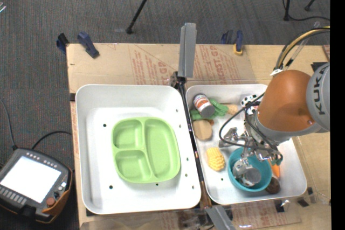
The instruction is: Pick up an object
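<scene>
My gripper [249,172] hangs low inside a teal bowl [233,176] at the front of the right bin [294,183]. The orange band and the wrist cables cover the bin's right half. Left of the bowl lies a yellow corn cob [215,159]. A tan, potato-like piece [202,130] sits behind the corn, and a red and white can [203,104] lies at the bin's back left beside a green toy [219,109]. An orange piece [276,171] and a dark brown lump [273,186] touch the bowl's right side. Whether anything is in the gripper is hidden.
The left bin [86,116] holds a green divided plate [145,149]. A small black and white ball [248,99] rests at the right bin's back wall. A grey post [187,51] stands behind the gap between the bins. A tablet [29,178] lies on the floor at left.
</scene>
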`<state>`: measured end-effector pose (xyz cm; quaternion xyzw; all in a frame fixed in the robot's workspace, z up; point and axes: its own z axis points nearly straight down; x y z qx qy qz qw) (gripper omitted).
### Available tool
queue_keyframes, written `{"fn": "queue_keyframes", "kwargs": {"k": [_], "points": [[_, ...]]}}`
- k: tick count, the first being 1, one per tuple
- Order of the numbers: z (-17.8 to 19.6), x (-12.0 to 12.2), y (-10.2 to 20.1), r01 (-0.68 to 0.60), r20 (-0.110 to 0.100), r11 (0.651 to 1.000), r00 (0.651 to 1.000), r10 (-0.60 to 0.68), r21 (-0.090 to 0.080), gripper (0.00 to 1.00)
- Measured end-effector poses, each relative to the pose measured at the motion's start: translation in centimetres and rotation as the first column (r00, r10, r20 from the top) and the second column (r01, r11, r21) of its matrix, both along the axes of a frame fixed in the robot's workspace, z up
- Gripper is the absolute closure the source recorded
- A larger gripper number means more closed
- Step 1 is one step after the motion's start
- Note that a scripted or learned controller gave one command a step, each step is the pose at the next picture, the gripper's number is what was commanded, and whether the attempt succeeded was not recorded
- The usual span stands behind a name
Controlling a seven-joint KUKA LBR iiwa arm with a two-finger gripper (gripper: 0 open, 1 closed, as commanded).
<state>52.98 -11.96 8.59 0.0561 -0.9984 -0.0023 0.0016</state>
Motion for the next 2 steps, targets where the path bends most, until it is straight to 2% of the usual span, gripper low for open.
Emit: {"fn": "queue_keyframes", "kwargs": {"k": [1, 2], "points": [[0.1, 0.1, 4.1, -0.018, 0.002, 1.000, 1.000, 0.018, -0.001, 0.00], [0.2, 6.8, 0.6, 0.026, 0.007, 1.000, 1.000, -0.026, -0.004, 0.00]]}}
